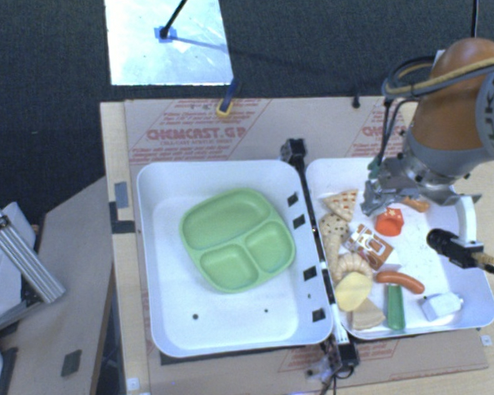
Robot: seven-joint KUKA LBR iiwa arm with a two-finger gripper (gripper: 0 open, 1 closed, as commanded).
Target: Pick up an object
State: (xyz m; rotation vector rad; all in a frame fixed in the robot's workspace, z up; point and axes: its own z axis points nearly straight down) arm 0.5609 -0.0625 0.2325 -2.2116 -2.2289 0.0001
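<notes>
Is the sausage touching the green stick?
Touching. In the camera view, the sausage lies across the top end of the green stick, with no white bin floor between them.

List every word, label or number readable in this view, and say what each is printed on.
"CHEMCAST GP": red print on the brown protective sheet behind the left bin, readable.
The same red print repeats at the sheet's upper right and along its front edge: too partial or blurred to read.
Snack packet in the right bin: print too small to read.
</notes>
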